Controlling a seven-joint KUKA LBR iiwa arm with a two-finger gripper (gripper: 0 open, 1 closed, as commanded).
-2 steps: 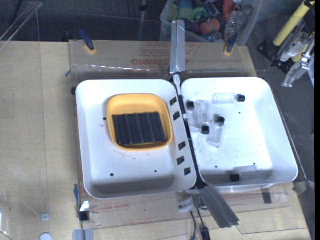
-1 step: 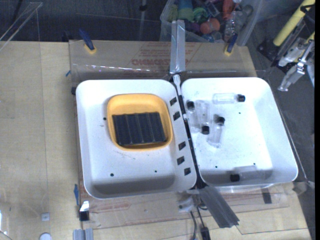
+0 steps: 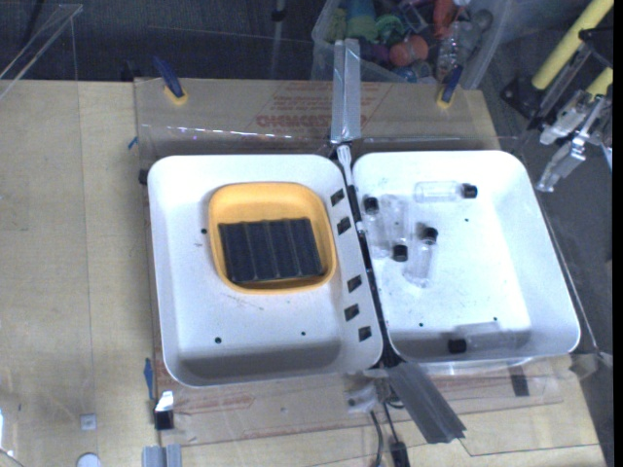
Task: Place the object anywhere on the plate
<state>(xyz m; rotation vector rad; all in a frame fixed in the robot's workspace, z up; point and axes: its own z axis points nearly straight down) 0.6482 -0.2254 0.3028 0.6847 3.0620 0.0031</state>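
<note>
Item: dark ridged object (image 3: pixel 270 249), a flat near-black rectangular slab with parallel lengthwise ribs. Location: lying flat on the yellow plate (image 3: pixel 231 206), roughly centred, long side running left to right, its front edge close to the plate's near rim.

Plate: rounded-square, yellow-orange, raised rim. It sits in the left bin (image 3: pixel 175 290), toward the back and right of that bin's floor.

Right bin (image 3: pixel 506 261): holds several clear plastic vials with black caps (image 3: pixel 414 232), clustered in its back-left part; one lies on its side near the back wall, another lies near the front wall.

Both bins stand side by side on the table (image 3: pixel 68 241), touching along a central divider.

My arm (image 3: pixel 584 115): at the upper right edge of the view, outside and behind the right bin, well apart from the plate. My gripper (image 3: pixel 569 149) points down and left; whether it is spread or closed, I cannot tell.

Behind the bins: a clear tub of coloured toys (image 3: pixel 404 13).
</note>
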